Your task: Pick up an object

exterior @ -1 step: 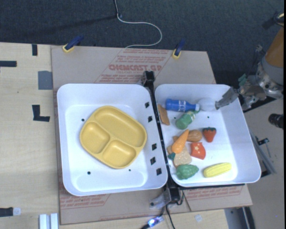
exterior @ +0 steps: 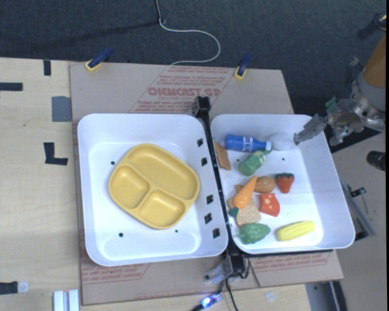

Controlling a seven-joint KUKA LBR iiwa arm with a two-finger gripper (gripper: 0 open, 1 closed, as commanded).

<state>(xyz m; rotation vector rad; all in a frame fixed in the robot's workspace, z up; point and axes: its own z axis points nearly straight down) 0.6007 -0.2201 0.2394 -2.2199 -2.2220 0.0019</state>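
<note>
1. Gripper (exterior: 309, 131) hung at the right bin's (exterior: 334, 173) upper-right rim, beside the blue bottle (exterior: 246, 142); whether it was released or clenched, cannot tell.
2. Nothing was seen in its grasp. Toy food sat packed on the bin's left side: carrot (exterior: 245, 192), strawberry (exterior: 284, 182), corn (exterior: 294, 230), broccoli (exterior: 253, 232).
3. Risk: crowding could cause a two-item pinch or a nudge.
4. Risk: the rim was close, so a descent might clip it.
5. Yellow tray (exterior: 154, 185) lay in the left bin (exterior: 97, 173).

A yellow tray (exterior: 153, 185) lay in the white left bin (exterior: 91, 173). The bottle (exterior: 245, 143) was blue, the corn (exterior: 294, 230) yellow, the carrot (exterior: 246, 192) orange.
</note>
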